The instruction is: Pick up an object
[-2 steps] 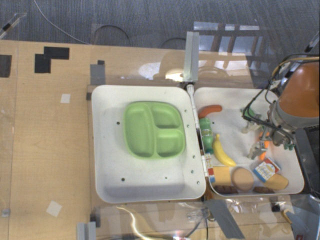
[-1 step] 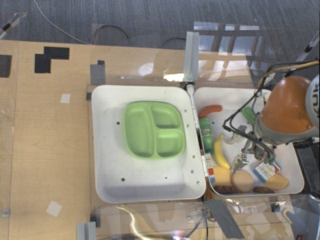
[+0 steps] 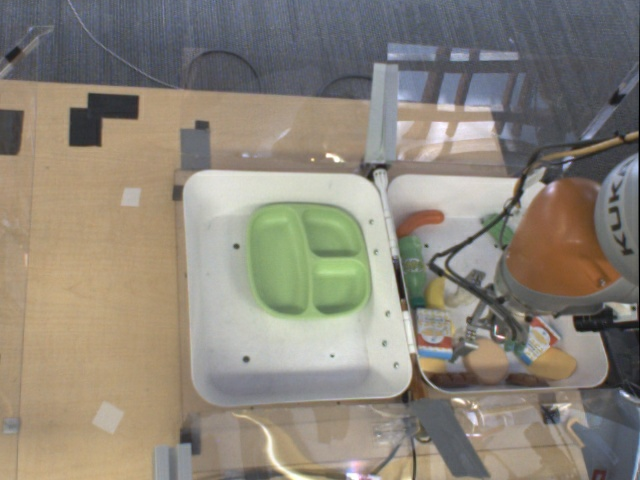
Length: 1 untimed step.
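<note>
- Camera view, right bin point(image 3: 598, 370): crowded with small toy-food pieces; gripper point(image 3: 487, 333) low over the front part of the pile, just above a round tan piece point(image 3: 488, 364).
- State of the jaws: cannot tell, hidden among cables and clutter; nothing seen held between them.
- Likely target, as a judgement: the round tan piece, at the front wall of the right bin, between a small printed packet point(image 3: 436, 330) and a yellow-orange piece point(image 3: 556, 366).
- Handling, judged by look only: probably light, hollow plastic, smooth and a bit slippery; rounded, so best taken across the widest middle, not near the top.
- Other pieces near: a yellow piece point(image 3: 437, 291), a red-orange sausage shape point(image 3: 420, 222) toward the back.
- Edges: front wall just beside the tan piece, neighbours touching or nearly; little room for wide jaws, risk of pushing pieces aside.
- Open room: left bin point(image 3: 215, 358) with a green divided tray point(image 3: 306, 259) in the centre, free floor around it; lift straight up first, away from the divider between bins.
</note>
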### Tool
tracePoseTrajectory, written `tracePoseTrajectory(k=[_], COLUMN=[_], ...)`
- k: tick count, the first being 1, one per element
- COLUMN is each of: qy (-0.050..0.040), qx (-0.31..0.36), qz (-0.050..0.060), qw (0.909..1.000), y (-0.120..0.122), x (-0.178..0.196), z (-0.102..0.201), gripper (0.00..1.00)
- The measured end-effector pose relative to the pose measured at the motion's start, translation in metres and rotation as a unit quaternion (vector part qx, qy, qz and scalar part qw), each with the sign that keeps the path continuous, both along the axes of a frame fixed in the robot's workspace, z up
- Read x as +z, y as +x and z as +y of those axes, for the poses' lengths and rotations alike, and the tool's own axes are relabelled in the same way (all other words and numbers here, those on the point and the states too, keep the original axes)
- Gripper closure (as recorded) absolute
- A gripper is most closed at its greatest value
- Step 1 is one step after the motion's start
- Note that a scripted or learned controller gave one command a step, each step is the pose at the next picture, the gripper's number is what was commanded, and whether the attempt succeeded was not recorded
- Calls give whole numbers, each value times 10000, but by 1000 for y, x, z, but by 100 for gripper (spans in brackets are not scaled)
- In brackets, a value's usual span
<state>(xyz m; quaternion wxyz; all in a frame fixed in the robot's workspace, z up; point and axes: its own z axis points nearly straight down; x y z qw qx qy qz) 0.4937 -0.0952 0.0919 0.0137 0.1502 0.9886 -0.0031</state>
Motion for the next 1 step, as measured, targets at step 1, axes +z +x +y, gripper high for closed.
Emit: tracePoseTrajectory(k=[1], qy=[54], qx=[-927], qz=[64], qw=[9957], y=[54], x=[74], z=[-59], gripper=[0])
